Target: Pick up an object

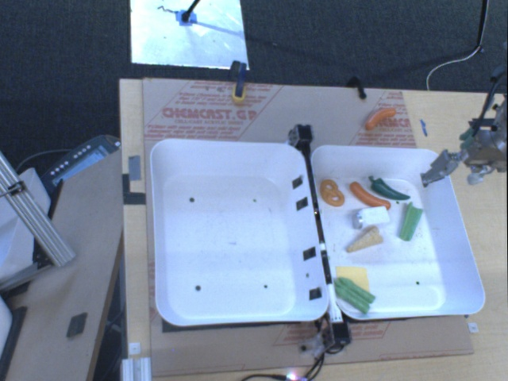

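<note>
Your counter carries two shallow white bins (230, 153) — the hand (439, 169), grip unreadable, hovers at the right bin's far-right rim; descend squarely over the dark green pepper-shaped toy (389, 188).

Open floor around clustered toys (373, 213)

Two smooth, glossy white plastic bins (230, 236) on a matt printed cardboard sheet (210, 111) over a pale wood table (131, 117); dark, rough-textured floor (63, 54).
</note>
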`<state>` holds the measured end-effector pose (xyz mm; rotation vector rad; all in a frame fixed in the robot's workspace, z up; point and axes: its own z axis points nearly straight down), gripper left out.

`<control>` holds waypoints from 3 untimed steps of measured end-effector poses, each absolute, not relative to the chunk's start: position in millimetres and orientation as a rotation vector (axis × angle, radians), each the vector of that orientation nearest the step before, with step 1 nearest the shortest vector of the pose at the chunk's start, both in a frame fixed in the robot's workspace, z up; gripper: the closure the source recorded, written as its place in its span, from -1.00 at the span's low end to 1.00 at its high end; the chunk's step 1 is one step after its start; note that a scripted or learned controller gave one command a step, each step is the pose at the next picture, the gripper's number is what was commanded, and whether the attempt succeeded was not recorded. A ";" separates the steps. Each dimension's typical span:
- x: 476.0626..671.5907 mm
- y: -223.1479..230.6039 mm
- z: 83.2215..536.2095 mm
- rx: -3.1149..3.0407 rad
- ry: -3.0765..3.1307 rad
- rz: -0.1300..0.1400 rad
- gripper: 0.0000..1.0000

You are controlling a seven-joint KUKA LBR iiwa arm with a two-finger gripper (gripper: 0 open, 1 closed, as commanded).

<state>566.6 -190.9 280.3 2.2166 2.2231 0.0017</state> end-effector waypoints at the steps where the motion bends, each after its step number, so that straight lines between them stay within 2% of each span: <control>1: 500.1 -182.6 156.4 2.232 2.229 -0.009 -1.00; 2: 522.5 -131.8 80.1 2.216 2.233 0.000 -1.00; 3: 523.1 -135.6 94.7 2.215 2.225 0.002 1.00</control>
